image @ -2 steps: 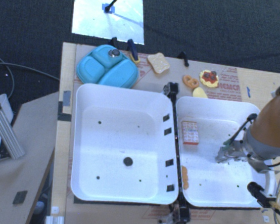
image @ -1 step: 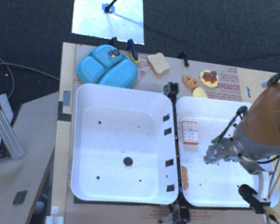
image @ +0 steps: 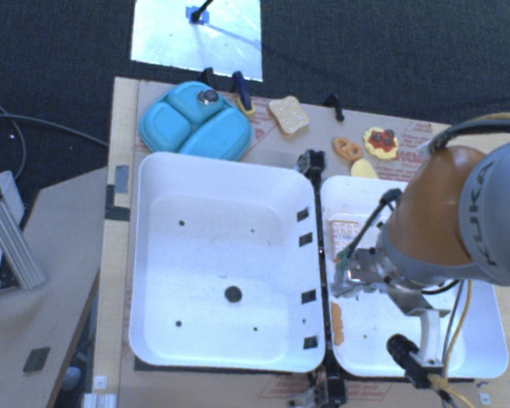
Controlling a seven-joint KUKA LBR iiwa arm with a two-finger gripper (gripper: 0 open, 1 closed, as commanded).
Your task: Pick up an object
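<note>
A small orange-brown object [image: 337,323] lies in the right bin [image: 485,345] against its left wall, just below the tool [image: 348,279], which hangs low over that bin's left part; whether the tool is apart or together cannot be told. A printed card [image: 343,231] lies flat in the same bin, its writing too small to read. The arm [image: 471,212] bears the letters KUKA on its grey shell. The left bin [image: 221,267] holds a small dark disc [image: 233,293]. Behind the bins on the counter [image: 116,229] lie a blue divided tray [image: 196,122], a toast slice [image: 289,115], a pretzel [image: 346,148] and a jam tart [image: 381,142].
</note>
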